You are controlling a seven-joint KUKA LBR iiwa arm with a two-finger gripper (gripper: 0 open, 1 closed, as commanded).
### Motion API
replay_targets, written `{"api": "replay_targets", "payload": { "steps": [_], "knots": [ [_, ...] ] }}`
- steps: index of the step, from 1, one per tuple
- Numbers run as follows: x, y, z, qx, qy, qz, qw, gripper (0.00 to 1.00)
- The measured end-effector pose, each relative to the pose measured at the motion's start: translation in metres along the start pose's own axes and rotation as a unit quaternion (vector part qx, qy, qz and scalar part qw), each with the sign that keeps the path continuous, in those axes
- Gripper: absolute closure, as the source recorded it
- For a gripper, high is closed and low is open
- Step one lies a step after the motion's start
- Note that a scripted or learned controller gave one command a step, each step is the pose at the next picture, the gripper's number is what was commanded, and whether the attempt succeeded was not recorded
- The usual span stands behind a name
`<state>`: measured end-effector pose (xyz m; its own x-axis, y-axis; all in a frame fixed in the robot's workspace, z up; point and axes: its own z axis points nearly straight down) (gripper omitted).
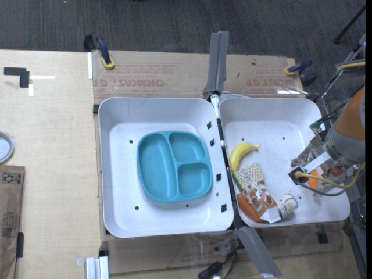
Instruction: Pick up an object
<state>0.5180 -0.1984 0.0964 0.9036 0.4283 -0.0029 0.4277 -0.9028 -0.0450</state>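
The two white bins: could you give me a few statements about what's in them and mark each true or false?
1. The blue divided plate lies in the left bin. True.
2. The banana lies on that plate. False: it is in the right bin.
3. The arm's jaws are over the right bin. True.
4. The small can stands by the right bin's far wall. False: it lies near the front edge.

arm (349, 127) cut off at right edge; carrot (251, 213) half under box (258, 193)
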Motion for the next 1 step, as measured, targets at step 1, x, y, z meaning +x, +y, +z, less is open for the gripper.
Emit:
{"api": "replay_targets", "payload": {
  "steps": [1],
  "knots": [
    [-0.0005, -0.001, -0.0082, 0.001, -0.002, -0.002, 1.0, 1.0]
  ]
}}
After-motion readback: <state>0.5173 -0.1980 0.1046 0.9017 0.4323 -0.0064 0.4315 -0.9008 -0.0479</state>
